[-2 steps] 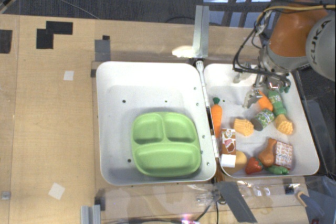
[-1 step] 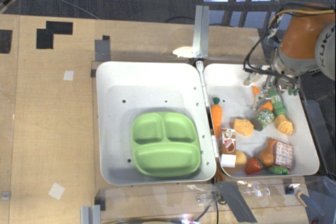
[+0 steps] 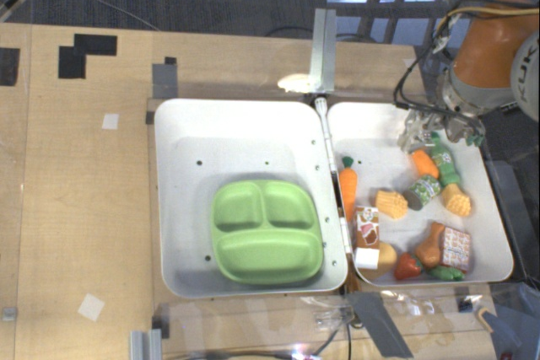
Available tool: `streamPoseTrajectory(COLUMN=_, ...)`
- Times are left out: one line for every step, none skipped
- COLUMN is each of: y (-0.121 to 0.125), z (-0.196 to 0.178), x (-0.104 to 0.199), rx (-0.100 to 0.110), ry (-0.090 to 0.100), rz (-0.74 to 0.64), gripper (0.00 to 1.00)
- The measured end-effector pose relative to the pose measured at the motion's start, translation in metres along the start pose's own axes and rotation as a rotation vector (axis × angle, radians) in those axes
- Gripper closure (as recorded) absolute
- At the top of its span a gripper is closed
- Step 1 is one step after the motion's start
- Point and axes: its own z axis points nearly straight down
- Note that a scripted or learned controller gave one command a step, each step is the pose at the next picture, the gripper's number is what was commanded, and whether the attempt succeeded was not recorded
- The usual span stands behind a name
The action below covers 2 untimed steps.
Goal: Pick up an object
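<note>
Over the right bin [image 3: 498, 261], the gripper [image 3: 439, 131] hovers, grip state unclear; carton [image 3: 367, 225] printing unreadable.

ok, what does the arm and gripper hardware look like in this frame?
The arm enters from the right: a rounded orange band above the wrist, with a pale grey shell beside it at the frame edge. Black cables loop loosely along its left side down toward the wrist. The gripper is a small grey metal assembly, blurred here, so finger detail and markings are unreadable.

Small toy foods [image 3: 422, 206], among them a carrot [image 3: 348, 185], lie scattered in the right bin [image 3: 371, 131].
</note>
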Motion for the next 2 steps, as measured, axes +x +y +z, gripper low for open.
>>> streamPoseTrajectory(y=0.02, z=-0.112, x=0.027, rx=0.0, ry=0.006, rz=0.299, gripper=1.0)
streamPoseTrajectory(y=0.021, z=-0.123, x=0.024, rx=0.0, ry=-0.001, rz=0.294, gripper=1.0)
